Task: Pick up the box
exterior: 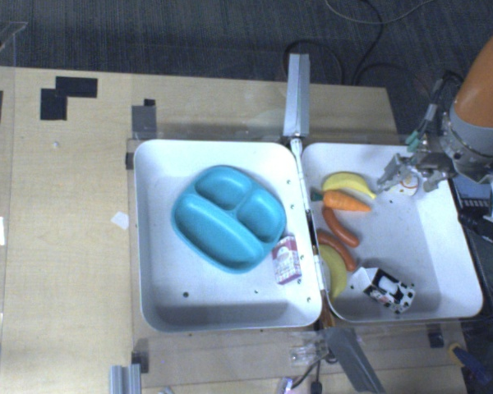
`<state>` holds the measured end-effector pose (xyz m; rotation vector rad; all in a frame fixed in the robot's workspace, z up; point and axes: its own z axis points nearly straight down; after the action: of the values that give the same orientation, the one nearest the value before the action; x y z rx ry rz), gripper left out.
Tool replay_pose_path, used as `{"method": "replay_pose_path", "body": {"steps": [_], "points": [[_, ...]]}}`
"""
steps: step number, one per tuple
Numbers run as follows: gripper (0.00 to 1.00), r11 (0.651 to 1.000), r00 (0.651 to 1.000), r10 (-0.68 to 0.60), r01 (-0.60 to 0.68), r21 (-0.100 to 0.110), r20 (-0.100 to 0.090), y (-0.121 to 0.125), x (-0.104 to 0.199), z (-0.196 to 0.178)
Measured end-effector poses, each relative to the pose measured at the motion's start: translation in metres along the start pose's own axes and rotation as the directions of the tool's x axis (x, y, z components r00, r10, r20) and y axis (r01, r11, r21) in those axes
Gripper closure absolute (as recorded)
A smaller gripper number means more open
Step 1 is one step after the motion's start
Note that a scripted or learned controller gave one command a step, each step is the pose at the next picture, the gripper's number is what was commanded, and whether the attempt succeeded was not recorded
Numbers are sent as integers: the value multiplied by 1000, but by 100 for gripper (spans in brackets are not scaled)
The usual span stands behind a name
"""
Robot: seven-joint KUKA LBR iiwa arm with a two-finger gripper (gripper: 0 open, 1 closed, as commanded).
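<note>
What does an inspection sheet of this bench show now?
Surface: two white bins, left and right, side by side on a wooden bench.
Job's things: box in left bin, beside the blue tray.
Clutter: banana, carrot, sausage, black-and-white toy in right bin.
Grippers: claw above right bin's far edge, holding nothing.
Cables: a cable on the floor.
Surroundings: dark carpet.

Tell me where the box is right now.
The box lies in the left bin, at its lower right, right beside the blue divided plate and close to the wall between the bins.
</note>
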<state>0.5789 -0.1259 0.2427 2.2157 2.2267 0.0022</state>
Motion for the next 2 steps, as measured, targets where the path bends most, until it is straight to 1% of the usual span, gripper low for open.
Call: {"method": "replay_pose_path", "body": {"steps": [1, 2], "points": [[0, 998, 998, 66, -66, 2, 0, -63, -51, 125], [0, 990, 990, 141, -141, -6, 0, -20, -66, 154]]}}
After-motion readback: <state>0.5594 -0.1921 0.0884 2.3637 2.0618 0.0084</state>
